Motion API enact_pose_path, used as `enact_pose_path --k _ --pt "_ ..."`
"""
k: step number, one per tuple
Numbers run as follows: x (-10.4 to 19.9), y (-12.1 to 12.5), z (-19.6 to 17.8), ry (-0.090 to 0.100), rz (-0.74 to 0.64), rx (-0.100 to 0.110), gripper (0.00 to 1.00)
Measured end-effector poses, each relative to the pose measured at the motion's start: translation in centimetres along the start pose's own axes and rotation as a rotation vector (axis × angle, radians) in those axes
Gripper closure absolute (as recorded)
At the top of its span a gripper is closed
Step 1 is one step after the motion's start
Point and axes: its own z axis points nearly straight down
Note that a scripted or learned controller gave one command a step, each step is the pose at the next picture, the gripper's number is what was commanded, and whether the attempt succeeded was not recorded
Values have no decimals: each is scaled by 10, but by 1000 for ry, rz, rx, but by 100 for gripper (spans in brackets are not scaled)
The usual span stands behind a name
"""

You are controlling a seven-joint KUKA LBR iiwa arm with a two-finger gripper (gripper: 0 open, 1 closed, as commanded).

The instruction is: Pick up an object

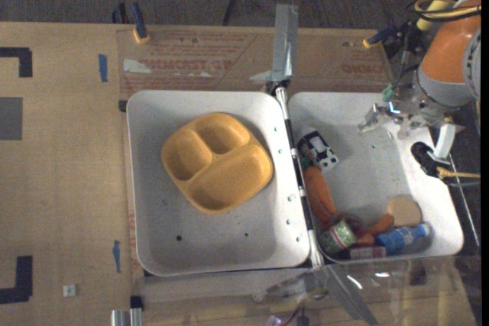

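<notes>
carrot (319,195) by right bin's left wall, hand (393,114) well apart

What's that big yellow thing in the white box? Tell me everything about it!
It is a yellow divided plate, like a lunch tray, which looks like smooth plastic. It has rounded corners and three hollows: two small ones at the far side and one long one nearer the camera. It lies flat, right way up, turned at a slant, on the floor of the left bin. Its hollows hold no food.
</notes>
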Motion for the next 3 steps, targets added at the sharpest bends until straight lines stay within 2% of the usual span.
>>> enact_pose_path --k 1,2,3 --pt "-12 -50 -81 -16 -31 5 0" --pt "-9 -81 0 -14 -253 8 0" --pt "-2 -11 12 4 -193 -1 0"
